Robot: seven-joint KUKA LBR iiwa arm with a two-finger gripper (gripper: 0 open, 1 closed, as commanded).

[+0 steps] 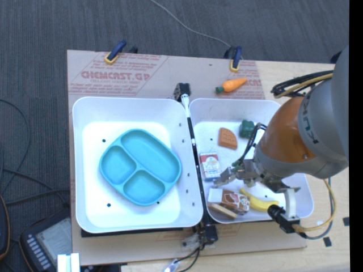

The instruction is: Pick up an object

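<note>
My gripper [233, 175] hangs low in the right bin [295, 103], below the grey arm's orange band. It sits just right of a small red-and-white box [210, 164] and just above a brown snack packet [233, 200]. A yellow banana [260, 203] lies to the lower right of it, and a sandwich piece [221, 210] rests against the bin's front wall. Farther back lie an orange toast-like slice [227, 138] and a small green object [247, 128]. I see nothing clearly held.
The left bin [85, 152] holds a blue divided plate [140, 166]. A toy carrot [231, 85] lies on the board behind the right bin. A black brush-like tool [182, 90] rests at the back of the divider between the bins. The arm's bulk covers the right bin's right side.
</note>
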